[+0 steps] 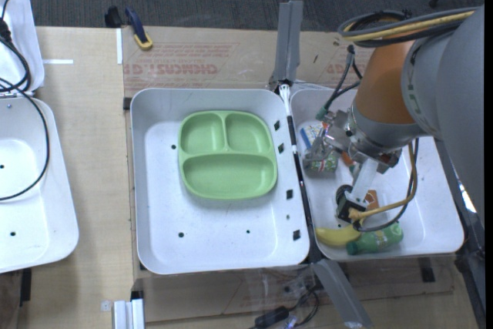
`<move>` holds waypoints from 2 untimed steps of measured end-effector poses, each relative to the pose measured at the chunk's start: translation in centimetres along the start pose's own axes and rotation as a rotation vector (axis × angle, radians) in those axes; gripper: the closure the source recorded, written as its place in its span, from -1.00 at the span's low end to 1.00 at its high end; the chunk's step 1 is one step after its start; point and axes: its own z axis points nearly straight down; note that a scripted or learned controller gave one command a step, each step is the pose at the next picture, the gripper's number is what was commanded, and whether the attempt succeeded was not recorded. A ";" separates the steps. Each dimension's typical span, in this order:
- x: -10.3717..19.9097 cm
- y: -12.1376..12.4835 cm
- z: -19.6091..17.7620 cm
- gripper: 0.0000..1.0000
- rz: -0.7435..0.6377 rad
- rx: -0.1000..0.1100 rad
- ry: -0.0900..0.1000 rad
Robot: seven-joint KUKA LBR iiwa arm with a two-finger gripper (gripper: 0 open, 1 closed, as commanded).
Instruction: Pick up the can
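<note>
The can [319,160], silvery with a greenish label, lies in the right bin [439,243] close to that bin's left wall. My gripper [333,136] hangs just above and to the right of the can, under the orange wrist band. The arm's body hides the contact area, so whether the gripper touches the can is unclear.
A green divided plate [228,154] sits in the left bin [154,227]. In the right bin, a blue and white packet [308,136] lies behind the can; a banana [334,236] and a green bottle [379,238] lie at the front edge, with an orange item [371,201] behind them.
</note>
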 end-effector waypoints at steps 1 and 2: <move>-1.8 -2.1 0.0 -1.00 -0.037 0.000 0.000; -1.8 -2.1 0.0 -1.00 -0.037 -0.001 0.001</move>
